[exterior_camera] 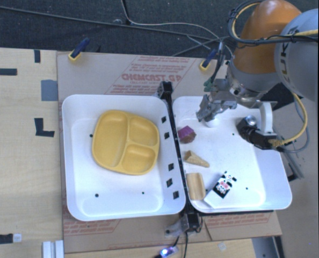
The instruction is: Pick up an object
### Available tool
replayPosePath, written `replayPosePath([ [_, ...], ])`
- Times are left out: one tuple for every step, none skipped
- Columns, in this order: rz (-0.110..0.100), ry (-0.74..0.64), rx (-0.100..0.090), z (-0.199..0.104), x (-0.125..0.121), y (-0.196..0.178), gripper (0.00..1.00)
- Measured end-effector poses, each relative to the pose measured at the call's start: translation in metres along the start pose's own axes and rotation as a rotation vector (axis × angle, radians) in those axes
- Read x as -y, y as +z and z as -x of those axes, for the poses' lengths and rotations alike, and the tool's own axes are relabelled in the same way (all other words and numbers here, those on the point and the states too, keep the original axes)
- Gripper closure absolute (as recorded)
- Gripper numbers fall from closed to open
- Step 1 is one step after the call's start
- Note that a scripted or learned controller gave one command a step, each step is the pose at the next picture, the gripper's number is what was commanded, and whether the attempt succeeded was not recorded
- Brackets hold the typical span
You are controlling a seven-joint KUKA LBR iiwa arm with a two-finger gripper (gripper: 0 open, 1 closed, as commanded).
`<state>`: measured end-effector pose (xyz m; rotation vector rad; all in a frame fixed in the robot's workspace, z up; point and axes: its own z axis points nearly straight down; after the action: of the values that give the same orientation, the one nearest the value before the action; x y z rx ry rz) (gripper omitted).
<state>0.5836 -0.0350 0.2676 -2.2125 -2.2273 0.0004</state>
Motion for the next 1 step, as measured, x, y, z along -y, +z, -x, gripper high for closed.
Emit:
replayPosePath([
  [-0.001, 0.001, 0.000, -0.0509, 0.0092, 0.0013, 1.00],
])
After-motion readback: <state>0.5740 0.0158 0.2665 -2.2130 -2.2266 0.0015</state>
